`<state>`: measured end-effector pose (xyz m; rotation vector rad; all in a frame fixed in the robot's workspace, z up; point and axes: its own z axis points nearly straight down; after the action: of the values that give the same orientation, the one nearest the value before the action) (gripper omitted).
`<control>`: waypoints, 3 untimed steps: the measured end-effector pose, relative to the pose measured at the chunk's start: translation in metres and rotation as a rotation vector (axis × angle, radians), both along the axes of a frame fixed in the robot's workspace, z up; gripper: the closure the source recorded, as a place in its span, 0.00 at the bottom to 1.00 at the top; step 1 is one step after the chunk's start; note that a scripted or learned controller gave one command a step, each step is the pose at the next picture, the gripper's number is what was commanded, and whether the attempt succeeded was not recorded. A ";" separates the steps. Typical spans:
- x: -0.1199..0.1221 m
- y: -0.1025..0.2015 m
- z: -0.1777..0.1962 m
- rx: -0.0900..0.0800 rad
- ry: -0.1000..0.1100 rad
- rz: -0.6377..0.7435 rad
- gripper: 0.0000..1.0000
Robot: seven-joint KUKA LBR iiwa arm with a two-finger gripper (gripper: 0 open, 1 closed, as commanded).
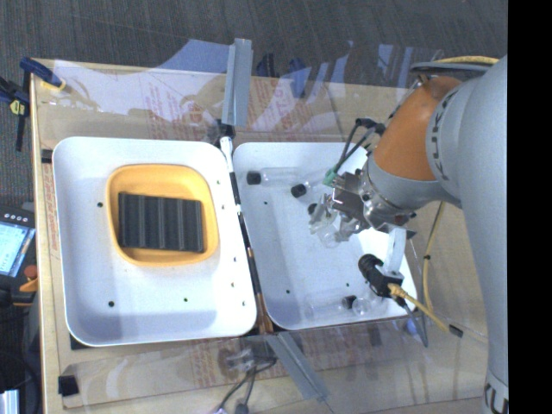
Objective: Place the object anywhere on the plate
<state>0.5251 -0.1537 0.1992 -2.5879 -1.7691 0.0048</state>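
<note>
Left to right: the left bin [78, 300] holds 1 plate [164, 182], yellow-orange w/ a dark ribbed panel in its middle. Nothing lies on it.

Next, the right bin [289, 291], touching the left one along the centre seam. Its floor looks mostly bare white, w/ a few small dark spots that look like fixings, not loose items.

Further right, the gripper [332, 218] is low over the right bin's upper-right part, arm [448, 136] coming in from the right. There's a pale, glassy-looking clutter at its tip; can't tell if that's the object or just gripper hardware. Can't tell the gripper's state either, too cluttered and small.

Step, as I judge it: the pick phase, in the right bin, w/ the place not yet done, since the plate is bare. So the task is early on. The task's object: not clearly made out; if anywhere, it's at or under the gripper tip.

Next move calls for: a confirmed grasp, a lift clear of the bin wall, a carry leftward across the seam, then a release over the plate; any spot on it will do.

Count: 2 bins, 1 plate, 1 arm, 1 gripper, on 1 table [129, 373].
</note>
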 end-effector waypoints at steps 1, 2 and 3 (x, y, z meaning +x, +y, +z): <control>0.014 0.025 0.051 -0.002 -0.003 0.070 1.00; 0.056 0.054 0.019 -0.002 -0.004 0.300 1.00; 0.077 0.083 0.009 -0.002 -0.007 0.564 1.00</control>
<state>0.6017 -0.0703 0.2082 -1.9980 -2.4245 0.0003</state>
